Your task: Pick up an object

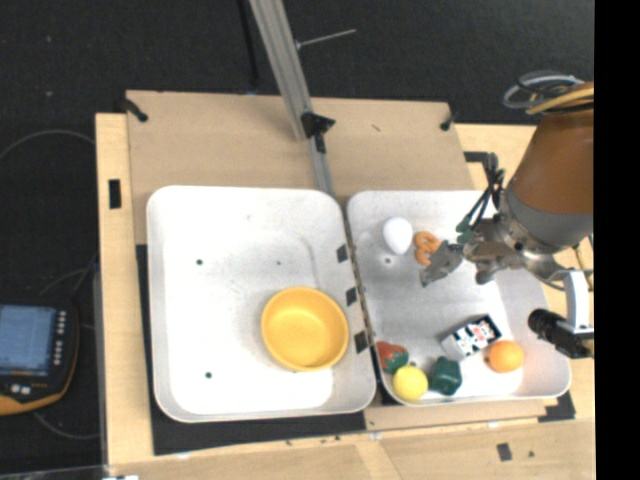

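Scanning from the left, the left bin [200, 268] carries one thing: a yellow bowl [305, 328], upright and open side up, set toward the bin's lower right corner, close to the divider between the two bins.

Across the divider, the right bin [400, 308] holds the clutter. Along its near edge runs a loose row: a small red and green piece [391, 353] by the divider, a yellow ball [410, 382] just beside it, a dark green block [445, 376] touching or nearly touching the ball, a black and white printed box [470, 336] a little behind, and an orange ball [504, 356] at the right end. Farther back lie a white egg-shaped object [398, 234] and, just to its right, a small orange object [427, 246].

The gripper [440, 265] hangs over the middle of the right bin, reaching in from the right on the grey and orange arm [555, 183]. It sits right beside the small orange object, which lies just up and left of the fingertip, seemingly touching or very near it. How wide the jaws stand I cannot tell, and nothing is visibly between them.

Judging by position, the small orange object is the nearest candidate, with the white egg-shaped object next beyond it to the left; the near-edge row lies well apart, toward the camera. The orange object's shape and long axis are too small to read, so the approach angle is uncertain.
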{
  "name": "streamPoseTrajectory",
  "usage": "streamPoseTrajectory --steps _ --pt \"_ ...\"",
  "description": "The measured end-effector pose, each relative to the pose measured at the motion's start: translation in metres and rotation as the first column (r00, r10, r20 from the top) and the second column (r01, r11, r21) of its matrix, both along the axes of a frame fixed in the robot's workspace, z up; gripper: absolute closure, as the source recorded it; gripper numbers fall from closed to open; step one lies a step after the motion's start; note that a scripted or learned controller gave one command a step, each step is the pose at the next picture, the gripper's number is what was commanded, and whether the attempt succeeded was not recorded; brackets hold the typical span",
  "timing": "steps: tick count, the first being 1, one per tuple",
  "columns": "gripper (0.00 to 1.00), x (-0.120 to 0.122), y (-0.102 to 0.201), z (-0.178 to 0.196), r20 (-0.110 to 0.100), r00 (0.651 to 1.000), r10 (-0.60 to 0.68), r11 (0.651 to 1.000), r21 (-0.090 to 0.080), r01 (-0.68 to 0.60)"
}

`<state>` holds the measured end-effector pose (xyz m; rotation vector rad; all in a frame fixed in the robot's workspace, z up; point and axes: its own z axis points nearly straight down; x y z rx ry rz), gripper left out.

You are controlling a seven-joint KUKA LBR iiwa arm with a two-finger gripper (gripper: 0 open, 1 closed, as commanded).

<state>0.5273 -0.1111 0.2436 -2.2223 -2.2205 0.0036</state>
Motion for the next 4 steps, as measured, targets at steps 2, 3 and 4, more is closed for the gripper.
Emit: streamPoseTrajectory --steps 2,3,4 --pt "0.0 0.001 0.01 -0.112 -0.003 1.0 -0.001 1.0 0.0 0.001" --pt "1.0 0.004 0.01 -0.098 0.006 1.0 -0.005 1.0 0.002 0.005" --pt "1.0 0.008 0.014 -0.039 0.004 1.0 0.003 1.0 0.001 -0.003"
